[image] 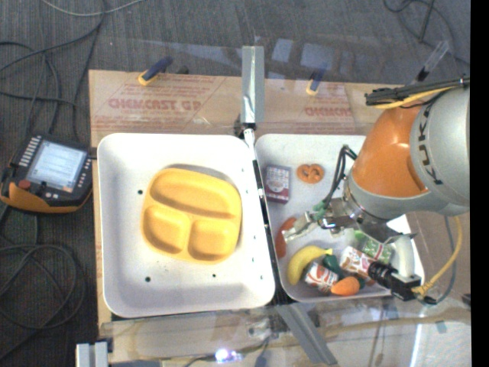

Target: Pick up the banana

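The arm [416,159] is covering much of the right bin [269,155], hiding its far right part, and the gripper [325,216] is showing as a jumble of metal and wire above the banana [303,260]; whether its fingers are wide or narrow I cannot tell. The banana is lying in the right bin's lower left, near the front wall, yellow and curved, its upper end pointing toward the gripper and its lower end resting beside a red-and-white packet [321,277]. Nothing is sitting between the fingers that can be made out. One orange carrot-like piece [345,286] is lying just right of the packet, and a second packet [359,261] is partly tucked under the arm. One small dark box [276,183] is standing near the bin's left wall, and one orange pretzel-shaped thing [309,173] is lying beside it. A red item [286,228] is peeking out, hard to identify. In the left bin [114,205], one yellow tray [193,213] with three compartments is lying.
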Controlling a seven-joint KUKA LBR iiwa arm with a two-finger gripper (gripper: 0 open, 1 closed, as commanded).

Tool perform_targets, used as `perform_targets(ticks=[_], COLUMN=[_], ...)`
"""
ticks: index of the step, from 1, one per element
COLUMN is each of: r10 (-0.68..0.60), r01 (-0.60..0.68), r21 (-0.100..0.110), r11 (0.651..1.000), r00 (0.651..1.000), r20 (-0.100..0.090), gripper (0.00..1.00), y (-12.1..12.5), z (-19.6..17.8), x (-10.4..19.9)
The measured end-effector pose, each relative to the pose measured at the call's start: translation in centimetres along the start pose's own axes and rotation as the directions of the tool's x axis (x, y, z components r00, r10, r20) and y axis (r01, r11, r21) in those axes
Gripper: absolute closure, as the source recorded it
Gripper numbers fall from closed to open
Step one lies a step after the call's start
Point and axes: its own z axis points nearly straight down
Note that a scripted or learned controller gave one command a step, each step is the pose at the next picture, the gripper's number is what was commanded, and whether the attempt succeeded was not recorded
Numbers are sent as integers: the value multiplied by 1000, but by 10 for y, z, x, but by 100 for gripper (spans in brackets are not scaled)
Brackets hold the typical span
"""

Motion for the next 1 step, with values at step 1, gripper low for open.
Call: perform_targets(ticks=[1], r10=[0], r01=[0], r21=[0], r11=[1000], r00=[1000], r20=[0], gripper=[0], y=[0], z=[0], x=[0])
